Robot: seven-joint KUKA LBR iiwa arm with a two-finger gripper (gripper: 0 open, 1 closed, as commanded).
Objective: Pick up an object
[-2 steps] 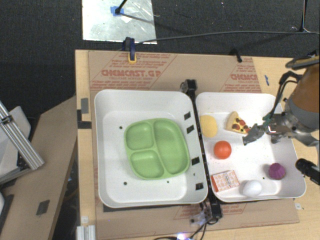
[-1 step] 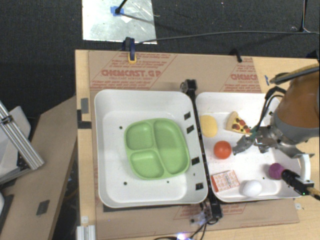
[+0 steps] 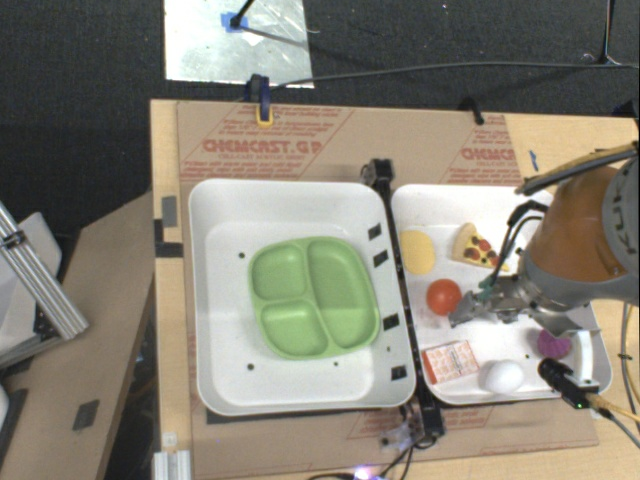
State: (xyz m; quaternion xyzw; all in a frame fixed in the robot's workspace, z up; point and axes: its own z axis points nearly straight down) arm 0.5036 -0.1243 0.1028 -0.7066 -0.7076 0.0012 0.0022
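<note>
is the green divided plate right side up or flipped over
Right side up: the green divided plate lies flat in the left bin, its three hollow compartments facing up, with nothing visible in them.

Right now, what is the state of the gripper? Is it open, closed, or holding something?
Gripper: it cannot be told whether it is open or closed. It sits low in the right bin, just right of the red tomato, and nothing is visibly held.

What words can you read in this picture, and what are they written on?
"CHEMCAST GP": printed in red on the brown sheet under the bins, at its upper left.
The same red print on the sheet's upper right: partly hidden, not fully readable.
Red and white packet in the right bin: print too small to read.
</note>
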